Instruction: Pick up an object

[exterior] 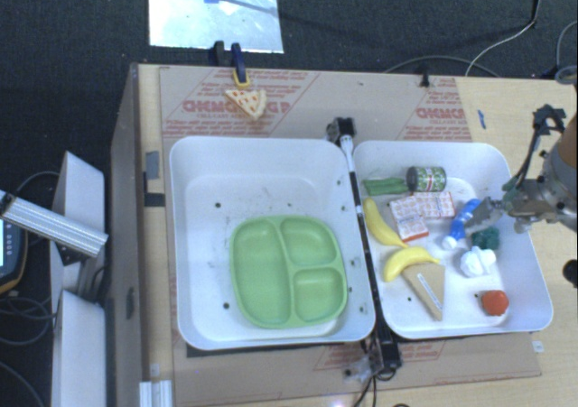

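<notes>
With the two-finger gripper (489, 212) low in the right white bin (522, 172), its jaws' state cannot be told, and the small blue-and-white plastic bottle (461, 223), seemingly just beyond them, should be straddled squarely before closing.

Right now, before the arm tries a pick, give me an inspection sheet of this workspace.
Surface: bench with printed cardboard bearing two white bins side by side.
Job's things: right bin holds two bananas, can, red-patterned packet, blue bottle, red ball, wooden wedge, white and dark green items.
Clutter: left bin holds green divided plate; a yellow lattice piece lies on the cardboard.
Grippers: gripper over the right bin; fingers unclear.
Cables: on the floor, top right.
Surroundings: dark carpet, shiny sheet.
</notes>
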